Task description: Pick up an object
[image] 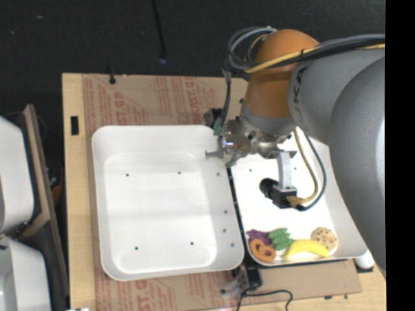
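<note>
Gripper (pixel 228 149) hanging at frame centre
Whether it is open or closed cannot be told. It is over the upper-left corner of the right bin (pixel 254 177); a banana (pixel 305 249), cookie (pixel 324 238) and grapes (pixel 258 236) lie along that bin's lower edge, well apart from it.

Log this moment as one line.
hand: above right white bin, far-left corner | yellow toy banana, tan speckled cookie, green leafy toy, purple grape bunch: along its near wall | pick: not yet done
</note>
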